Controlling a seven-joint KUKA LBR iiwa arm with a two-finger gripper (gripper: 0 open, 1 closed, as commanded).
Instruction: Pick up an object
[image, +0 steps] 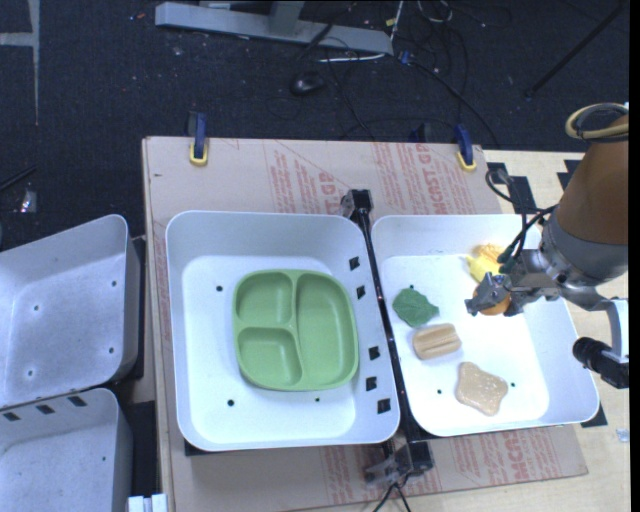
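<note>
Table: carried 2 bins side by side, left bin and right bin, their inner walls touching along the middle.
Left bin: held 1 divided tray, lying flat near its centre, with 3 compartments.
Right bin: held 4 loose items and the end effector.
Leaf-shaped piece: lay near the right bin's left side, behind the bun-shaped piece.
Toast-shaped piece: lay in front of the bun-shaped piece, toward the bin's near wall.
Lumpy piece: sat toward the far right, just behind the end effector.
Arm: reached in from the right, over the right bin's right wall.
</note>
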